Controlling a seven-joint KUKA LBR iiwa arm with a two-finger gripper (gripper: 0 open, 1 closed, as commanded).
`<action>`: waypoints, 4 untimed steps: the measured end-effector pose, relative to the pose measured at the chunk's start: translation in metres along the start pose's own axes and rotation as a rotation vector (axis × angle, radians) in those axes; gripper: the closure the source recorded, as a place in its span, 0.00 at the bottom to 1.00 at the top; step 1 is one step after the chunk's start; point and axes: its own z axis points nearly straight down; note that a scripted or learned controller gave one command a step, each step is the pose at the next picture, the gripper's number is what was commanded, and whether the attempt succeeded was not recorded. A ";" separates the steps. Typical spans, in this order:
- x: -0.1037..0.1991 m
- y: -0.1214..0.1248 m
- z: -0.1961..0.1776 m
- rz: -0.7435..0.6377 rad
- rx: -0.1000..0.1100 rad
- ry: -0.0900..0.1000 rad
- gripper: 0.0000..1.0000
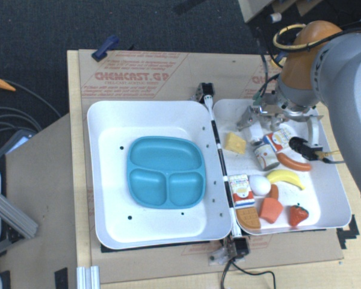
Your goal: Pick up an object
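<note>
Camera view: bench (138, 77) brown, lettered; dark carpet (78, 11) around; gripper (266, 116) jaws state unclear.

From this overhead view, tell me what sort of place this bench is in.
Probably a robotics lab set up for grasping trials: a grey robot arm reaches over two white bins, toy food such as a banana and strawberry fills one, and cables lie on the floor.

grey kuka arm (343, 59) enters from right, orange band above wrist, bent downward; metal two-finger gripper (266, 118) low, pointing down-left.
</note>
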 end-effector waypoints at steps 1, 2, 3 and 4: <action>0.028 -0.008 0.000 0.000 0.002 0.001 0.00; 0.025 0.000 0.000 0.000 -0.002 -0.001 0.00; 0.031 0.000 0.000 0.001 -0.001 0.000 0.00; 0.026 0.000 0.000 0.001 -0.001 -0.001 0.00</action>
